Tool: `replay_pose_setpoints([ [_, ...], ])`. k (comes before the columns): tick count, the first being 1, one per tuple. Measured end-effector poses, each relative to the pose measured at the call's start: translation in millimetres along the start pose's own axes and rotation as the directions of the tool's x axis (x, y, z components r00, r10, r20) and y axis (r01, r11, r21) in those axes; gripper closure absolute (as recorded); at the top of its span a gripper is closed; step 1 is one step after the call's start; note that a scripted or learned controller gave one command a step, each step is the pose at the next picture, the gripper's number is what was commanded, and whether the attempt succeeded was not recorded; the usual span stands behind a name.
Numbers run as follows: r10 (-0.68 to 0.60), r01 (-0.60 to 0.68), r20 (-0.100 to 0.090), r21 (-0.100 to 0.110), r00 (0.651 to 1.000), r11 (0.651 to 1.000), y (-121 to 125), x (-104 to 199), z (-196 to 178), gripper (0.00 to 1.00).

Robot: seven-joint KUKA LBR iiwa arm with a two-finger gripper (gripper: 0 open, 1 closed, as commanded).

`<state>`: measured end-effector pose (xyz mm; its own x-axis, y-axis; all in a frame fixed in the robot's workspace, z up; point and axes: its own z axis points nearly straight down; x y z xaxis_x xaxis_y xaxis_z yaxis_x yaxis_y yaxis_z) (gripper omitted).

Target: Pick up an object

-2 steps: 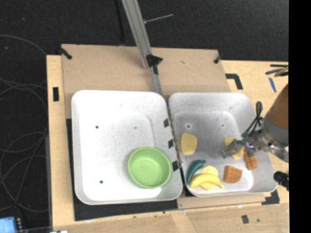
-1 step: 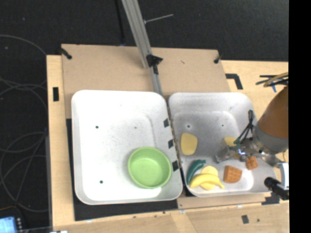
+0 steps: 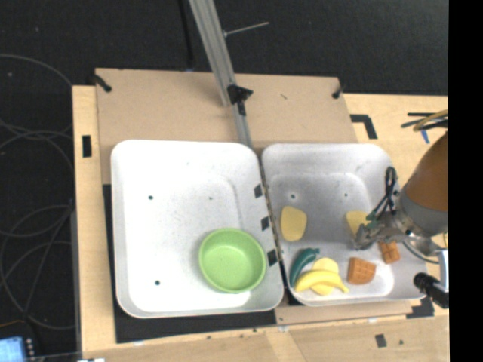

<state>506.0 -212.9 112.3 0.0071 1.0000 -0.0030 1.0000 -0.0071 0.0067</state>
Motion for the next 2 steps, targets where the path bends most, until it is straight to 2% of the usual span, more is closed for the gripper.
replay_pose_setpoints([
  [2, -0.011, 0.011, 0.000, -0.001, 1.000, 1.000, 14.3, -0.2, -110.8, 1.00],
])
